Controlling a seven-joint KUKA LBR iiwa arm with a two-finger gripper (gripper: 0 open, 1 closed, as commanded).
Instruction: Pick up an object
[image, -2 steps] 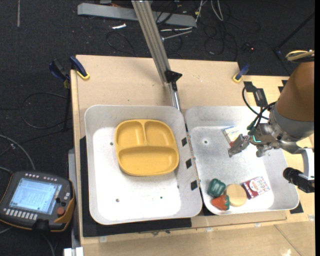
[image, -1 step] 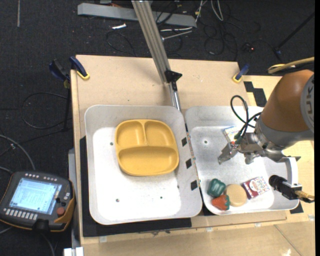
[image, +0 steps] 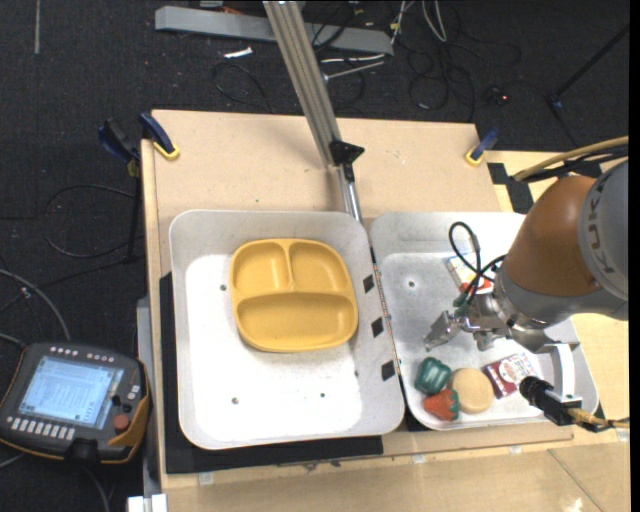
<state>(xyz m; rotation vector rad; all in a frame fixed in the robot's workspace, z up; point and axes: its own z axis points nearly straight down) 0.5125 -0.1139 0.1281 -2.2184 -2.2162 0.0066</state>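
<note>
Fingers (image: 452, 329) seemingly open, bare floor leftward, toys (image: 455, 389) near front rim

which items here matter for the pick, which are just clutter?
Job:
end effector, over right bin
green item
red item
tan round item
packet

Lying about:
yellow tray in left bin
pendant
clamps

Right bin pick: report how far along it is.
Done: the arm has reached over the right bin, with the gripper above bare floor. In hand: nothing visible between its fingers. Left: the green pepper, the red piece, the round bun and the small packet all lie in the bin's near corner, none lifted. The yellow plate sits in the left bin.
</note>
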